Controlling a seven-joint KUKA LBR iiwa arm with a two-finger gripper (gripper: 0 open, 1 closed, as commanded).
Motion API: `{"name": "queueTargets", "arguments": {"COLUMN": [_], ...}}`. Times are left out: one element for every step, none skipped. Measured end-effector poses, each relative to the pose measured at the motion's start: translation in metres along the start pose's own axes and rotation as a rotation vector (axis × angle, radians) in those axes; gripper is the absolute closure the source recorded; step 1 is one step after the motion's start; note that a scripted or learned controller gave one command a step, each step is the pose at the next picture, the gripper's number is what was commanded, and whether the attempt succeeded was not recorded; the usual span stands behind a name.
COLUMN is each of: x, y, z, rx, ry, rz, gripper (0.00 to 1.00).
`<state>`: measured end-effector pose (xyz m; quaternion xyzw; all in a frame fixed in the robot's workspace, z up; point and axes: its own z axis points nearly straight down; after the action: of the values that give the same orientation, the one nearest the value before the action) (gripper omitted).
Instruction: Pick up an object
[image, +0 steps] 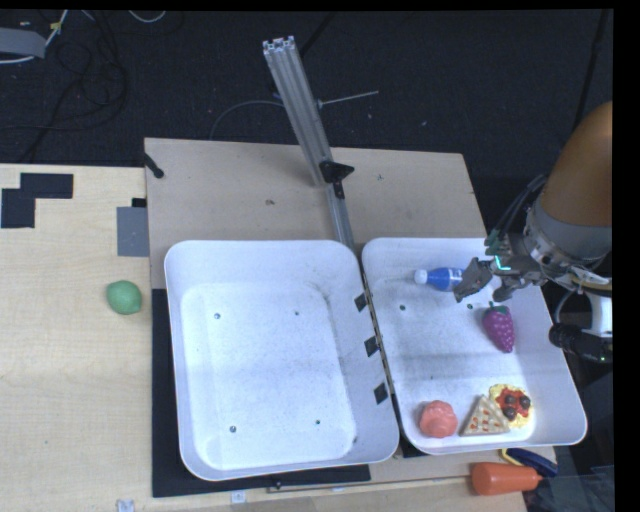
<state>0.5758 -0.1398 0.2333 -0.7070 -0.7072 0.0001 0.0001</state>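
The right white bin holds a small blue and white bottle lying on its side near the back, a purple bunch of grapes at the right, a red-orange round fruit and a waffle slice with berries at the front. My gripper hangs over the bin's back right part, between the bottle and the grapes, just above the grapes. Its two dark fingers are spread apart and hold nothing.
The left white bin stands beside the right one. A green ball lies on the bench at far left. An orange carrot-like toy lies in front of the right bin. A slanted metal rail rises behind the bins.
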Motion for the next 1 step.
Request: {"name": "queueTargets", "arguments": {"x": [0.0], "y": [0.0], "z": [0.0001], "rx": [0.0], "ry": [0.0], "rz": [0.0], "gripper": [0.0]}}
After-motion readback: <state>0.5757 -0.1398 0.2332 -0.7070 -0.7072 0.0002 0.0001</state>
